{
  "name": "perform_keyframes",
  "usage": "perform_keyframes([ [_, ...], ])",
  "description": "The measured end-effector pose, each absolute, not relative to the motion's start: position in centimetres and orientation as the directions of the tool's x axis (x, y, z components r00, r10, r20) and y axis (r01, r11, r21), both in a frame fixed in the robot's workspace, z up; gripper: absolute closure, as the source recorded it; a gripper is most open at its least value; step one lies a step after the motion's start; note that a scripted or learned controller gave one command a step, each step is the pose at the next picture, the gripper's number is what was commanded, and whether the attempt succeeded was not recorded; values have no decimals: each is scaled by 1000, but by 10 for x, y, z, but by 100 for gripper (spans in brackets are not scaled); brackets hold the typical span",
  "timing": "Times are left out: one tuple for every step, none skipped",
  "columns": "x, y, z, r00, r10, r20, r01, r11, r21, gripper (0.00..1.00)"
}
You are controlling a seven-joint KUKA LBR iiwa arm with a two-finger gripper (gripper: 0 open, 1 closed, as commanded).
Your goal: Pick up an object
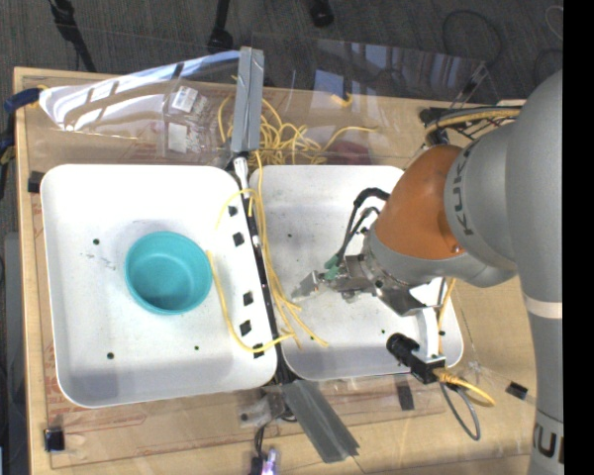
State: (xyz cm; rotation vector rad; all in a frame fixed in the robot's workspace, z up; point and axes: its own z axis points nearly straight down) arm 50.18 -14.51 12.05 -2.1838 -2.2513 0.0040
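My tool [322, 282] is down in the right bin [307, 191], approx mid-floor, arm [495, 196] reaching in from the bench's right edge. Can't tell its state: wrist hides most of it. Something small, greenish/grey, shows at the tip, but I can't say if it's an obj or part of the tool. Nothing seen lifted, so pick not done as far as I can judge. Clearest candidate is the teal bowl [169, 271], upright, mid-floor of the left bin [69, 191], well apart from the tool. Yellow cords [240, 265] trail over the divider btw bins. Left: secure a grip, then lift clear.
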Motion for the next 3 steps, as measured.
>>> perform_keyframes([
  [480, -123, 94, -56, 998, -3, 998, 56, 3, 0],
  [481, -122, 104, -65, 998, -2, 998, 65, 3, 100],
  [481, -122, 104, -65, 998, -2, 998, 65, 3, 0],
])
